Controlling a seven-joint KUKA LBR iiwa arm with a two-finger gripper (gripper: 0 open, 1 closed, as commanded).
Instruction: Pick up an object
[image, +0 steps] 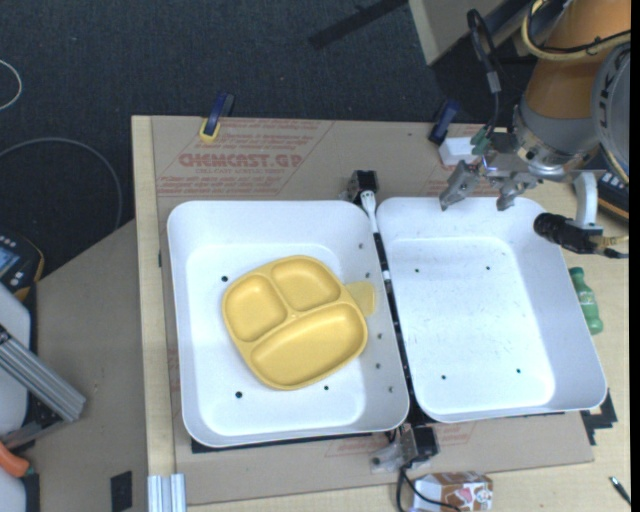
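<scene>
Nothing picked up yet; gripper (479, 193) spread wide, bare, above right bin's (560, 385) far rim; yellow divided plate (293, 320) (left bin (190, 300)) untouched; reach, descent, grasp all remaining.

One fixed camera — above the bench (250, 150), looking down aslant.

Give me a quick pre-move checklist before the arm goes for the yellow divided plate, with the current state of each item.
1. Target present: yellow divided plate lies flat in the left bin. Ok.
2. Fingers free: gripper open, nothing between its fingers. Ok.
3. Gripper over target: it hangs above the far rim of the right bin, not the plate. Not ok.
4. Path across: only the rims where the bins meet lie between. Ok.
5. Graspable edge: plate's right rim sits near the bin wall; finger clearance there cannot tell.
</scene>
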